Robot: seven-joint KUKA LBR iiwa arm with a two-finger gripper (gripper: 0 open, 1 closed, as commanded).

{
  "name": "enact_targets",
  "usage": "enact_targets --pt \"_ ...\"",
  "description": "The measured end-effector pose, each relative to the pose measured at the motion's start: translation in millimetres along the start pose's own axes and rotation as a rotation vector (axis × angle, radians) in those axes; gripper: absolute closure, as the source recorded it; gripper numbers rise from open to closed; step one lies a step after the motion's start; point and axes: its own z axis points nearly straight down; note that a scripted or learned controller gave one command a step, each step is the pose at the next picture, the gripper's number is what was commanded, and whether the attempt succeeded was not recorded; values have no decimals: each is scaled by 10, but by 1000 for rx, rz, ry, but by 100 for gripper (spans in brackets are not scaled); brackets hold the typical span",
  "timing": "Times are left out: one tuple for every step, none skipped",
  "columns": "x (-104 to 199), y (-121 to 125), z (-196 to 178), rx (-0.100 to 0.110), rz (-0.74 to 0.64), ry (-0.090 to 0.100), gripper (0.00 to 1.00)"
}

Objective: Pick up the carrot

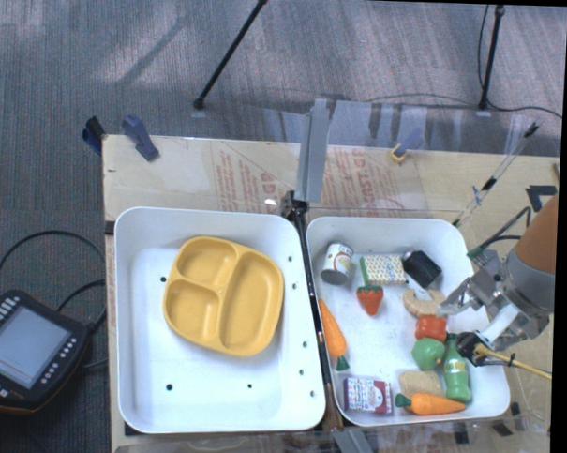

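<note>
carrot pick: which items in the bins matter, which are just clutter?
Relevant:
carrot by the divider
carrot at the front edge
gripper

Clutter:
yellow tray
can
strawberry
black block
green pepper
green bottle
red carton

Two bins side by side on the bench (220,171). Left bin (145,393) holds a divided plate (226,294). Right bin (452,236) holds one carrot (332,334) along its left wall, another carrot (432,403) at the near edge, right of a small carton (367,395). Can (336,263) at far left corner.
</note>
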Motion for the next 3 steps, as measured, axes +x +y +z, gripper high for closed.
enact_targets --pt "-60 -36 227 3 -99 -1 0" --pt "-62 -56 150 12 -101 -4 100" --pt "163 -708 670 -4 202 5 100"
